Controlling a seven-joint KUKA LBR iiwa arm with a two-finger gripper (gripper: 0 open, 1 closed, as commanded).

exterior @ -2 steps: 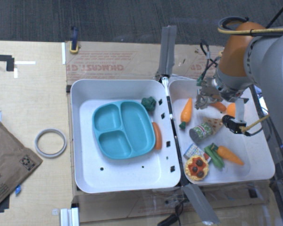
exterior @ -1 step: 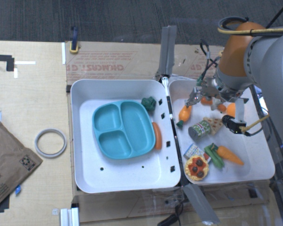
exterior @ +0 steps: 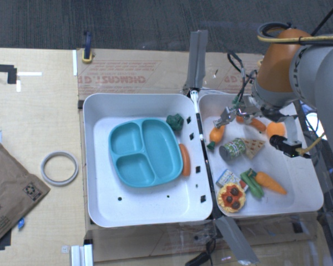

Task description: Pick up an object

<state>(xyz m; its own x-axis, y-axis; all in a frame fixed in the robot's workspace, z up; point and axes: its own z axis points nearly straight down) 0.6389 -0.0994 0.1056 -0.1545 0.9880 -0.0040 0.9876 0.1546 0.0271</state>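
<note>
bright even light, soft shadows, slight blur

We see a pale wooden bench [exterior: 33,121] filling most of the frame, with dark carpet [exterior: 127,10] along the top edge. Two shallow white bins sit side by side on it: the left bin [exterior: 94,165] at the centre, the right bin [exterior: 305,198] at the right. A sheet of printed cardboard [exterior: 133,71] lies under them. At the left, a roll of tape [exterior: 59,167] rests flat, with a brown cardboard box [exterior: 8,195] at the lower left corner. Black tape marks [exterior: 5,71] sit at the upper left.
</note>
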